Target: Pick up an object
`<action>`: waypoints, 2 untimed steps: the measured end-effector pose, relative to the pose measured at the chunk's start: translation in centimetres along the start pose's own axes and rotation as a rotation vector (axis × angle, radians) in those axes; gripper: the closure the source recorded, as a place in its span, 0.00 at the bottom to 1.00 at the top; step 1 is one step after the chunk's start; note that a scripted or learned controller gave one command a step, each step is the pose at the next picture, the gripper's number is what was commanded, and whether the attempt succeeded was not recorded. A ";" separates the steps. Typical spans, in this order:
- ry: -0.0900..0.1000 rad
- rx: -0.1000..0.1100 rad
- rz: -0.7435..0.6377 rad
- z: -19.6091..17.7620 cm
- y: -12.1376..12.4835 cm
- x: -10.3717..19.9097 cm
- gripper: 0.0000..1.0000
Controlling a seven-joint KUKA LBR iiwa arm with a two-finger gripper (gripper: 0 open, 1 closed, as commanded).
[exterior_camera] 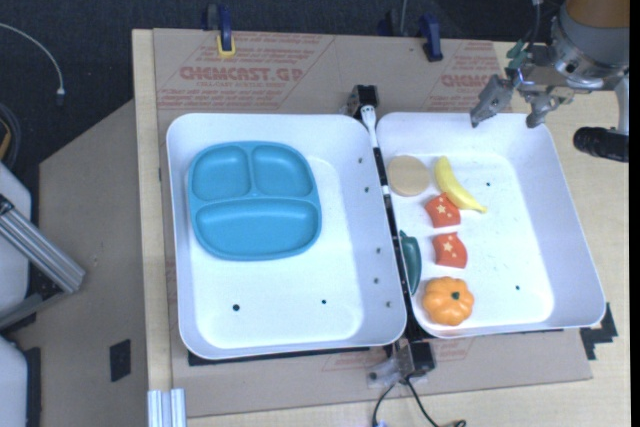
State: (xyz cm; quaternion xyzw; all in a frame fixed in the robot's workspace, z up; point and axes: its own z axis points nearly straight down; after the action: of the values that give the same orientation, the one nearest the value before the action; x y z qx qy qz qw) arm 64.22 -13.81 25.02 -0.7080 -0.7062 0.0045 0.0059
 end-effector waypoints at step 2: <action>-0.001 -0.008 -0.002 5.5 -0.1 0.1 0.00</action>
State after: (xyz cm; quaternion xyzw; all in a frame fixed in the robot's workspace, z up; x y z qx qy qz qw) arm 64.05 -13.75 19.56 -0.7072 -0.7070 0.0021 0.0029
